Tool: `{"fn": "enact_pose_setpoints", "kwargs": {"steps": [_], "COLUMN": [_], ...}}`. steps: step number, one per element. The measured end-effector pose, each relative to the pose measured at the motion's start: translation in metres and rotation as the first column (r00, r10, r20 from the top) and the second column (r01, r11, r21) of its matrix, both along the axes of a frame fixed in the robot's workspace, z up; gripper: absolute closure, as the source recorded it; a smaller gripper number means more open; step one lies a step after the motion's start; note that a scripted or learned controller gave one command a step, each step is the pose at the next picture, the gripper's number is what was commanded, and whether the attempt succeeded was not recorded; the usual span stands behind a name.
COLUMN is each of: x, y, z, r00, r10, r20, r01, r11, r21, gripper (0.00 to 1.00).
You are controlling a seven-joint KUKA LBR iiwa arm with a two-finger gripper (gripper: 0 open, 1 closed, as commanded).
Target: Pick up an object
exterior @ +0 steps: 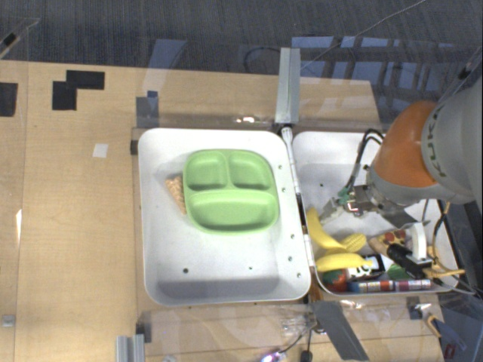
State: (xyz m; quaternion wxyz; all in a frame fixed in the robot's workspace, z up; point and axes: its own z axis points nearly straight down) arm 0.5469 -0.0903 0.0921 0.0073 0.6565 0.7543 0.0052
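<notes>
Approach step: hand (338, 202), grip state unreadable, hangs over right bin (321, 153); next, descend onto banana (326, 234).

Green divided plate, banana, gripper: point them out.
Green divided plate (229, 206): camera view, large lower compartment.
Banana (326, 237): camera view, mid-body.
Gripper (337, 201): camera view, between the fingertips.

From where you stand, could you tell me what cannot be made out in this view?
- Gripper: finger state, too small and blurred.
- Tan item in left bin: mostly hidden under the green tray.
- Right bin's pile beyond the bananas: small, overlapping, partly covered by the arm.
</notes>
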Motion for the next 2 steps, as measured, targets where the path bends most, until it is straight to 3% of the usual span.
{"fn": "enact_pose_setpoints", "kwargs": {"steps": [1, 2], "x": [0.053, 0.035], "y": [-0.008, -0.039], "z": [-0.001, -0.001], "r00": [0.991, 0.985], "r10": [-0.135, 0.173], "r20": [-0.003, -0.001], "r01": [0.135, -0.173], "r11": [0.991, 0.985], "r21": [0.003, -0.004], "gripper": [0.00, 0.00]}}
